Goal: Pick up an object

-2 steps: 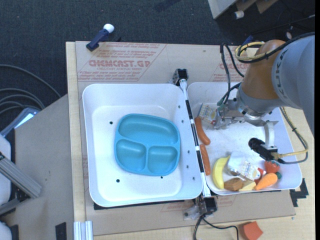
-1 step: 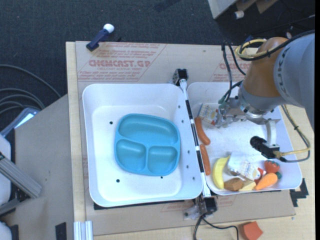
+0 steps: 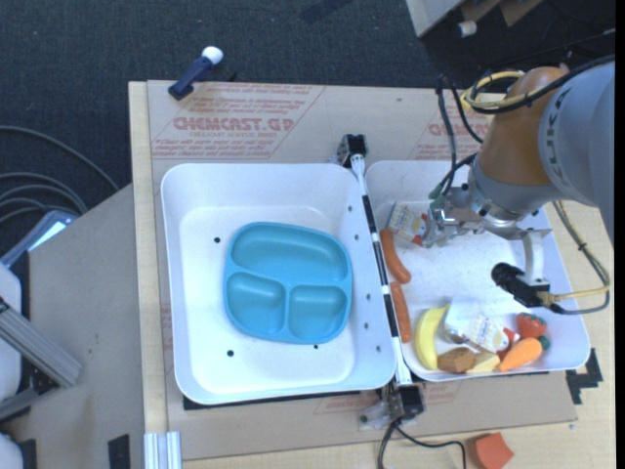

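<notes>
We're at the reach-in step: the claw (image 3: pixel 444 216) sits low in the right bin (image 3: pixel 566 262), next to a small wrapped packet (image 3: pixel 407 221), nothing visibly held, and we can't tell its opening. Candidates are two sausages (image 3: pixel 394 257), banana (image 3: pixel 428 335) and carrot (image 3: pixel 520 353) along the near wall. Next move needs centring over one item before closing.

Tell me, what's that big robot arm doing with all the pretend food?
The grey robot arm is reaching into the right bin, where toy food lies: two sausages, a banana and a carrot. Its gripper is down near the bin's far end, close to a small packet. Nothing is seen held. The left bin has a blue divided plate.
</notes>
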Available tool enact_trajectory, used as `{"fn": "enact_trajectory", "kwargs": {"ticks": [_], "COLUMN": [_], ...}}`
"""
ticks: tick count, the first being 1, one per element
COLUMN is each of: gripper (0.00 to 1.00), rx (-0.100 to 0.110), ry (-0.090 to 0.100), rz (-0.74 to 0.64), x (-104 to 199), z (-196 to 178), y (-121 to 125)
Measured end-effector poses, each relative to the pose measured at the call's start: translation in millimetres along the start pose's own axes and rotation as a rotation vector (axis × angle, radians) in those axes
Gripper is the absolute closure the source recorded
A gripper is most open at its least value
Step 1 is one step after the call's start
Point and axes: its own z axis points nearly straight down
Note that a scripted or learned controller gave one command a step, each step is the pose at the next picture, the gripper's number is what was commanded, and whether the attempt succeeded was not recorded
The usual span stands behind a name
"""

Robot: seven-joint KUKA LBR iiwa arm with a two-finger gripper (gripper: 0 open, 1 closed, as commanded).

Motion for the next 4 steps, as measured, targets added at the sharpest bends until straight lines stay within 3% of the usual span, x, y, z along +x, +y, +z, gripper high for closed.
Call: {"fn": "enact_trajectory", "kwargs": {"ticks": [1,2,3,4], "gripper": [1.0,0.0,0.0,1.0], "rx": [-0.001,-0.001,0.003,0.002], "ry": [0.0,0.0,0.0,0.001], "rz": [0.0,0.001,-0.001,0.0], "x": [0,0,2,2], "z": [-10,-10,30,20], "y": [0,0,-23,-22]}}
